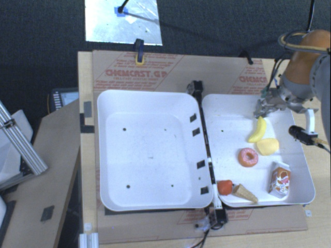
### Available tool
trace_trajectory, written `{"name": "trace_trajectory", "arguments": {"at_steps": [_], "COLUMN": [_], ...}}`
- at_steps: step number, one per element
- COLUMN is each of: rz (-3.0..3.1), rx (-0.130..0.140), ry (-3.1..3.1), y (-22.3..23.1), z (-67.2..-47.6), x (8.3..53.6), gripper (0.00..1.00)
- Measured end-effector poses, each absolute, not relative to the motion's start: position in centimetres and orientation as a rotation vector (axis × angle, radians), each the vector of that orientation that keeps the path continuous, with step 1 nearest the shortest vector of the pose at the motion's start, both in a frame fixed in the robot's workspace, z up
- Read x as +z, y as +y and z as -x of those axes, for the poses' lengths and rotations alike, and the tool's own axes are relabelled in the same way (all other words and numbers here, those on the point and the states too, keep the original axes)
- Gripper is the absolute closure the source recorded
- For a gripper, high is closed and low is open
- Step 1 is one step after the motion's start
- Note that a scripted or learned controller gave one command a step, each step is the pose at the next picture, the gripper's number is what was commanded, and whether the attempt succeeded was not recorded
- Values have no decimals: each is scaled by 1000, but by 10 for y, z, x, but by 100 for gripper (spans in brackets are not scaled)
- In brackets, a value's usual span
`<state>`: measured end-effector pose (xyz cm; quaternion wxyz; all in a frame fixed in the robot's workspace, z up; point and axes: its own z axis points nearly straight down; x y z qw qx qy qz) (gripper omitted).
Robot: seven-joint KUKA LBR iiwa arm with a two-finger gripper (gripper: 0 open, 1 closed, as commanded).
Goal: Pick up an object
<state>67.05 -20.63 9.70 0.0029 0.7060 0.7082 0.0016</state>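
The claw (265, 107) hangs just above the banana's (257, 130) upper tip — the banana runs lengthwise down and away from it; whether spread or pinched, I cannot tell.

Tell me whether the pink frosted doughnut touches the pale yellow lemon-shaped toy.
Apart. The camera view shows a strip of white bin floor between the pink frosted doughnut and the pale yellow lemon-shaped toy.

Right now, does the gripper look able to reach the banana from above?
Probably yes. The gripper hangs just above the banana's upper end, with nothing between them. The yellow lemon-like fruit lies close beside its lower end, apart from the likely grasp point.
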Motion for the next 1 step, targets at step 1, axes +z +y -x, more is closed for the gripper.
{"name": "trace_trajectory", "arguments": {"at_steps": [1], "rz": [-2212], "rx": [4], "ry": [2234], "y": [-126], "z": [-669], "x": [84], "gripper": [100]}}
